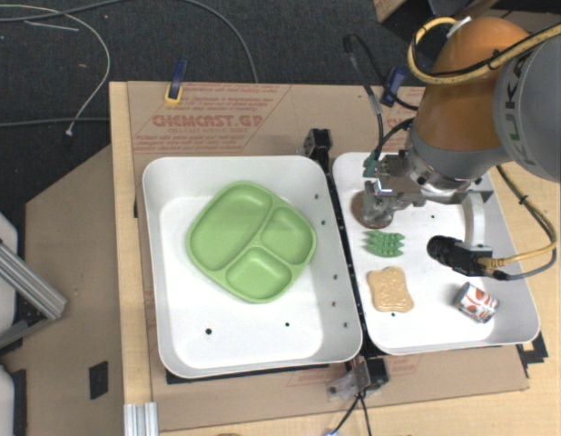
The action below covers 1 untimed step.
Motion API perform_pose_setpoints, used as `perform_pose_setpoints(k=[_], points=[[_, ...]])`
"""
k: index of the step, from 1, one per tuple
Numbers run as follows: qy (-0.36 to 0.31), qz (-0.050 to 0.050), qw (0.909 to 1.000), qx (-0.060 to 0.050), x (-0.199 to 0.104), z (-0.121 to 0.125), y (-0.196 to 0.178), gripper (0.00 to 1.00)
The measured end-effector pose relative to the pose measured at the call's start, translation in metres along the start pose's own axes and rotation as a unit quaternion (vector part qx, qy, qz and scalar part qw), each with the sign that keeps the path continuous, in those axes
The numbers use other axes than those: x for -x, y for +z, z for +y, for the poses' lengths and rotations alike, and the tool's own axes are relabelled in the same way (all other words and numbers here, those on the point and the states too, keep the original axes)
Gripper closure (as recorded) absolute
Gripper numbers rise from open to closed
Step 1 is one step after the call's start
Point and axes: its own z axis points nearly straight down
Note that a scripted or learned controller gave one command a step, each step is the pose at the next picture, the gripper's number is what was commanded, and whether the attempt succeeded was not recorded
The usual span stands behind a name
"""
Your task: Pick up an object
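Note:
My gripper [382,205] hangs low over the far left part of the right bin [512,330]. A brownish round object [364,211] lies right beneath it, partly hidden by the gripper. Just in front of that lies a small green ridged piece [385,242]. Nearer the front sits a tan biscuit-shaped object [390,290]. A small red and white can [476,302] lies on its side at the bin's right. Whether the gripper touches the brown object is hidden.
The left bin [172,334] holds a green divided plate [251,241] near its middle. The arm's grey and orange body [467,89] overhangs the back of the right bin. A ridge between the two bins runs just left of the gripper.

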Motion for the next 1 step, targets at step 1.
perform_pose_setpoints(k=[1], points=[[0.0, -0.001, 1.0, 0.0, -0.0539, -0.0048, 0.0062, 1.0]])
